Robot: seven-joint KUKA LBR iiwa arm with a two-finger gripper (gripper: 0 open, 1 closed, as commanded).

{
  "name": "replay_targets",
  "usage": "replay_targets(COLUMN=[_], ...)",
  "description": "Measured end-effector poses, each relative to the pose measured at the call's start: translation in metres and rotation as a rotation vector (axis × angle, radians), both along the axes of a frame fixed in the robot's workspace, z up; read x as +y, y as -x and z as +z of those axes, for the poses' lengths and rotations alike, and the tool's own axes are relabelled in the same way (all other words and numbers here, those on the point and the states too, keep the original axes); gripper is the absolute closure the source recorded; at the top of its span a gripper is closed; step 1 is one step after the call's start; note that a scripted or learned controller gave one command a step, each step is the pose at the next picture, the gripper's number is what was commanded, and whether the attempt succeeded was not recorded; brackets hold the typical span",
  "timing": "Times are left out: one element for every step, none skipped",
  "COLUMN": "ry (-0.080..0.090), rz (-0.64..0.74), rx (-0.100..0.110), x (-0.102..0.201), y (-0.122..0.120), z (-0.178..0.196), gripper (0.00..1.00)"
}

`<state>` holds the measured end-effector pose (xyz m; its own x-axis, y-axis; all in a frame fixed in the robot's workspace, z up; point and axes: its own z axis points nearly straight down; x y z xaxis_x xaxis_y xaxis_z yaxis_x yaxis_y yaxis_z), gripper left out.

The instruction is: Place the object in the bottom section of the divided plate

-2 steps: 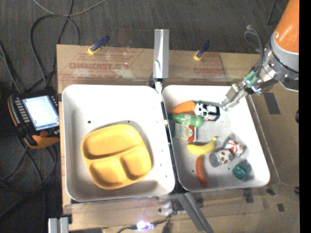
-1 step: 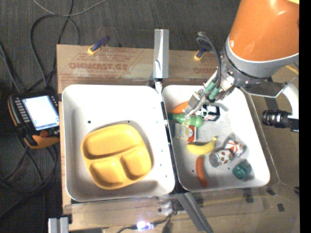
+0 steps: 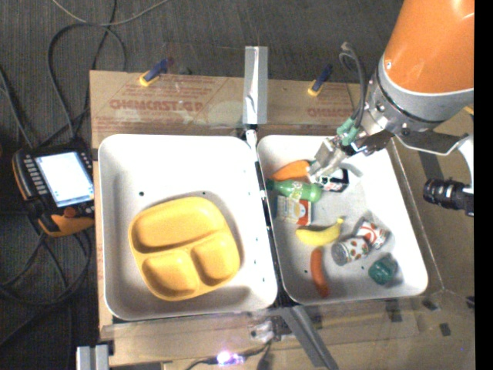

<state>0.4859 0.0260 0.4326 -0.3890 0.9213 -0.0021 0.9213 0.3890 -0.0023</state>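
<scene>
A yellow divided plate (image 3: 141, 223) lies in the left bin (image 3: 123, 160), with one large section toward the back and two smaller ones toward the front. My gripper (image 3: 319, 169) is low over the back of the right bin (image 3: 408, 230), its tip right beside an orange carrot (image 3: 290, 170) and a green bottle (image 3: 299, 191). I see nothing lifted clear of the bin.
The right bin also holds a banana (image 3: 320, 233), a red and white can (image 3: 359, 243), a teal object (image 3: 383, 270), an orange sausage-shaped piece (image 3: 318, 273) and a small black item (image 3: 340, 179). A pendant with a lit screen (image 3: 60, 177) lies left of the bench.
</scene>
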Motion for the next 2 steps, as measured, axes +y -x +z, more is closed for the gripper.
replay_targets(ry=[0.0,-0.002], rz=[-0.089,0.041], rx=[0.007,0.008], x=[0.071,0.043], y=[0.003,0.0], z=[-0.205,-0.224], gripper=[1.0,1.0])
